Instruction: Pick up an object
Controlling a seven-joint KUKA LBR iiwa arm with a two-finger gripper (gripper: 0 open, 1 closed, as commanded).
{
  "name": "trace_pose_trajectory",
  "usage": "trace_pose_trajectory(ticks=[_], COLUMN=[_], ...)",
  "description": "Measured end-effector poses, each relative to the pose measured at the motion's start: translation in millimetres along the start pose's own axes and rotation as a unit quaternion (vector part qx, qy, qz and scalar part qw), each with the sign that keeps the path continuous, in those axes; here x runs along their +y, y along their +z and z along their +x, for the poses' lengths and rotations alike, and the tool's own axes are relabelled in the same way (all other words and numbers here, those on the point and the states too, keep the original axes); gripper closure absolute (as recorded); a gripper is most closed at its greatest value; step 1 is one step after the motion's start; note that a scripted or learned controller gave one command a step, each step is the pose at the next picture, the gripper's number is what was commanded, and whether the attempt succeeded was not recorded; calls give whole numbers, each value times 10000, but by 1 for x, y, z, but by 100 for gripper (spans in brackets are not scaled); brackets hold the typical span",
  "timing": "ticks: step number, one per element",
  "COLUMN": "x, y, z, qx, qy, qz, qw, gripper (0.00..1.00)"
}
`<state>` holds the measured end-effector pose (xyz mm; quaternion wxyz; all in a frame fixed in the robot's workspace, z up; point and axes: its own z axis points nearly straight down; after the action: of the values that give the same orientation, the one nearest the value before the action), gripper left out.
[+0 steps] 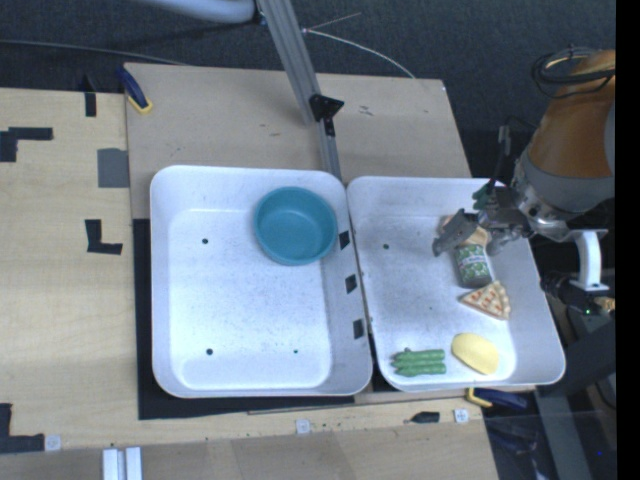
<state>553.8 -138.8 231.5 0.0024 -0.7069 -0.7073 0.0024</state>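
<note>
My gripper (468,230) hangs low over the upper right part of the right bin (405,278), at the end of the grey arm with the orange band. Directly beneath and just in front of it lies a small green can (472,265), its top end hidden under the gripper. Whether the can is touched or held I cannot tell. A pizza-slice toy (487,301) lies just below the can. In the bin's front right corner sits a yellow lemon-like piece (475,353), with a green bean pod (418,362) to its left.
A blue bowl (294,225) stands at the back right of the left bin (165,288). A metal pole (300,63) slants down to the ridge between the bins. Cables and arm hardware crowd the bench's right edge.
</note>
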Motion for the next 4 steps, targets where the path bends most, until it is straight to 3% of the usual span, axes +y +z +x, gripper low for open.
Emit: trace_pose_trajectory(ticks=[2, 3, 4], x=[-9, -8, -15], y=[96, 83, 30], z=[3, 3, -4], qx=[5, 4, -5], qy=[-4, -12, 4], qz=[6, -14, -47], qw=[10000, 10000, 10000], gripper=[0, 100, 100])
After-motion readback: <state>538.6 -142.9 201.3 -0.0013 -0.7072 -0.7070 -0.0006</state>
